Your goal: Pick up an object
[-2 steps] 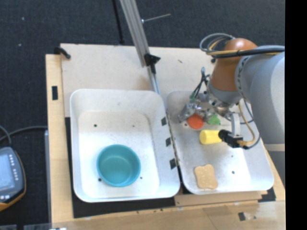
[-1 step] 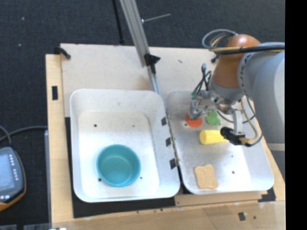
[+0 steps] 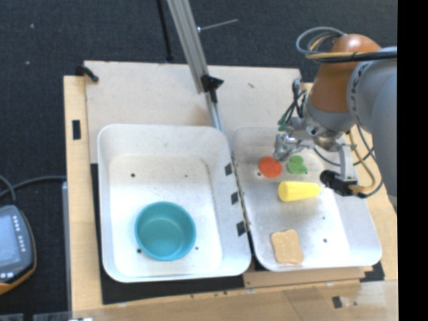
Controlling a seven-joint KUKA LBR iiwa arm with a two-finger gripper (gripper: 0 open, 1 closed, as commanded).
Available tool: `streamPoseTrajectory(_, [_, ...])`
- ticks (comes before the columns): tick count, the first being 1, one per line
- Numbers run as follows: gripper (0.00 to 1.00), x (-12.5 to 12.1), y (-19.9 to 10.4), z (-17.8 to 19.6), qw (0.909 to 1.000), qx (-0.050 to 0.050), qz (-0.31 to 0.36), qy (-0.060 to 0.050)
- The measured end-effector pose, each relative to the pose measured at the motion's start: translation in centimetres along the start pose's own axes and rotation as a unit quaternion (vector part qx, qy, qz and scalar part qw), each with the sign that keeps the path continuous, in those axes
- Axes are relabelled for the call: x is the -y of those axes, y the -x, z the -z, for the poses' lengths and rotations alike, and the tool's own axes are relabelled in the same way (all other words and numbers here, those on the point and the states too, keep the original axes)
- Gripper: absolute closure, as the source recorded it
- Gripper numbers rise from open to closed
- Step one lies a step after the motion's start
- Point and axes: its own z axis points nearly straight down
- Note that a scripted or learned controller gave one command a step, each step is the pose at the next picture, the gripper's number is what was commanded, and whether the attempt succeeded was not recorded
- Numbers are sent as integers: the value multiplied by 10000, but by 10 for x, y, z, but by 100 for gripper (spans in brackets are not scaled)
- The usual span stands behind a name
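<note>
The gripper (image 3: 286,147) is seen at the upper part of the right bin (image 3: 348,243), hanging from the grey arm (image 3: 374,85) with its orange band, which enters from three o'clock. Whether anything is held cannot be told from this view.

Just below the gripper, at about seven o'clock from it, a round orange-red object (image 3: 270,168) is seen lying on the bin floor; no long axis can be made out on it. At about five o'clock from the gripper, a small green object (image 3: 297,165) is found, close beside the orange-red one and apparently just apart from it; its shape is too small to be read.

Further out, at six o'clock from the gripper, a yellow tapered object (image 3: 298,191) is laid on its side. Its long axis runs nearly along the three-to-nine line, with the narrower end pointed toward three o'clock and the blunt, wider end toward nine.

Well below that, near the front of the right bin, a tan slice-shaped object (image 3: 287,247) is laid flat, its longer side running roughly from twelve to six, tilted slightly.

In the left bin (image 3: 114,146), a teal bowl (image 3: 165,230) is set upright toward the front, its opening turned upward.

A metal pole (image 3: 189,42) is seen slanting up from behind the bins, and the bins are borne on a wooden bench (image 3: 147,89).
</note>
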Motion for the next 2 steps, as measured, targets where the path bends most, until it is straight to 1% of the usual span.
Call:
streamPoseTrajectory(1, [100, 1, -7, 48, 10000, 0, 24, 23])
streamPoseTrajectory(2, [100, 0, -5, 95, 10000, 3, 24, 28])
